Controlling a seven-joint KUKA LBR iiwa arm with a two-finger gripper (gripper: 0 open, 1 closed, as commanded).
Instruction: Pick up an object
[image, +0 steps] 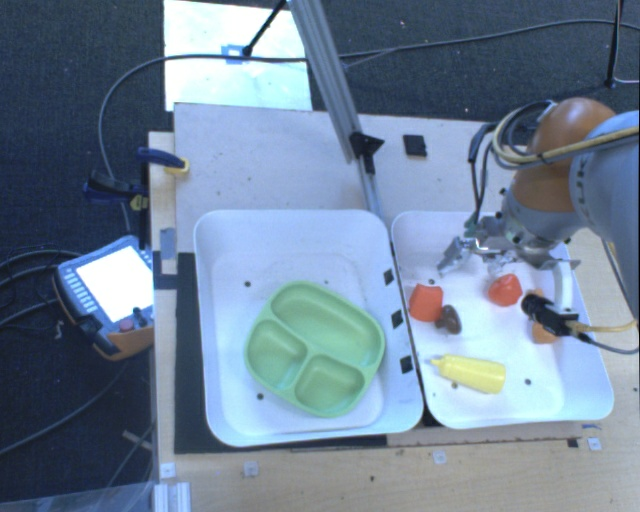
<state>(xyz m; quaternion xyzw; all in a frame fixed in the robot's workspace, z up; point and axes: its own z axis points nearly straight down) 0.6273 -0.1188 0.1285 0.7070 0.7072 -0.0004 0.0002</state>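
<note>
Two white bins sit side by side across the middle of the frame. The left bin (215, 300) carries a pale green divided plate (315, 347). The right bin (590, 395) has the small stuff: an orange cup-like piece (426, 302) near its left wall, a brownish lump (451, 320) touching it, a yellow bottle-shaped toy (472, 373) lying on its side lower down, and a red-orange block (504, 290) further right.

The arm comes in from the upper right, and the gripper (478, 250) hangs over the upper part of the right bin with its fingers spread apart and nothing between them. The red-orange block lies just below and to the right of it, the closest candidate.

That block looks small, light and fairly rigid, probably plastic, so it may skid on the smooth bin floor. Closing across its narrower sides seems the safest hold. The yellow toy looks rounded and likelier to roll.
</note>
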